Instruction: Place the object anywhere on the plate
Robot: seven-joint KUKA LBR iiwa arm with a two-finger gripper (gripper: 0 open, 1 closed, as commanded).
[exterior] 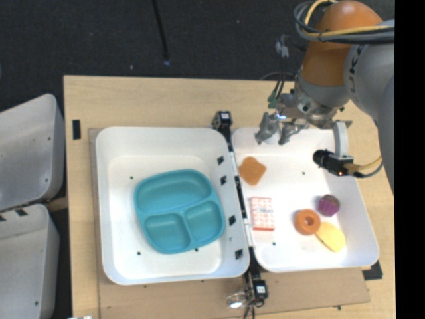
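Robotics lab, test-bench setup; plain wooden bench (80, 105) on dark carpeted floor; two shallow white bins clipped side by side, left bin (106, 178) and right bin (358, 244); grey industrial arm (332, 52) with orange band leaning in from right, cables looped over its top; small black fixtures at bin seam; toy-like props scattered about: teal divided plate (179, 210), orange ring (307, 222), purple ball (329, 205), yellow piece (331, 236), printed card (261, 213); nothing domestic.

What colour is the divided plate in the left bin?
Teal blue; the plate shows clearly in the camera view.
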